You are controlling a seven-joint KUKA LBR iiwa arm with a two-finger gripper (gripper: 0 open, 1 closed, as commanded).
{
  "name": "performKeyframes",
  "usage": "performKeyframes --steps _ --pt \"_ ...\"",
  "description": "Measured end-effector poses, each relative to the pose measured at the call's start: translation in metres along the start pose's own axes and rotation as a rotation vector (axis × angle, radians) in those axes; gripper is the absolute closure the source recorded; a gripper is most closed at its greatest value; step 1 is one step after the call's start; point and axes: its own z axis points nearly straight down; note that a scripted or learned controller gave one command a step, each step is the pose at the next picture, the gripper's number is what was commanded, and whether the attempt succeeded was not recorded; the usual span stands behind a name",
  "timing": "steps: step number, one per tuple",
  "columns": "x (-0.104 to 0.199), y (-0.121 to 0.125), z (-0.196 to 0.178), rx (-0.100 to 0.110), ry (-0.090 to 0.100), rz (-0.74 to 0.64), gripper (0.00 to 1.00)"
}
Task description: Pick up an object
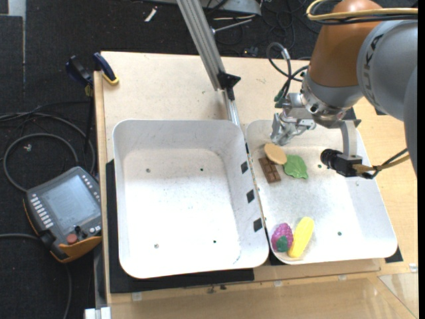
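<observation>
Camera view: arm (372,52) lettering partly visible, unreadable.

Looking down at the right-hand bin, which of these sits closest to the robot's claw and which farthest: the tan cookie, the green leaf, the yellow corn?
From the gripper, in the camera view:
1. Tan cookie, just below it near the bin's upper left.
2. Green leaf, a little lower and right of the cookie.
3. Yellow corn, far down at the bin's front edge.

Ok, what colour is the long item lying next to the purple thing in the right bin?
Yellow, like a corn cob, seen clearly in the camera view, touching the purple thing.
</observation>
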Motion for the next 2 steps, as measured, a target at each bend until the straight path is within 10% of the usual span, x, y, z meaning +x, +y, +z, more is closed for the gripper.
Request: performKeyframes --steps 2 --pt "0.099 -0.037 -0.008 -0.002 0.0 -0.002 1.0"
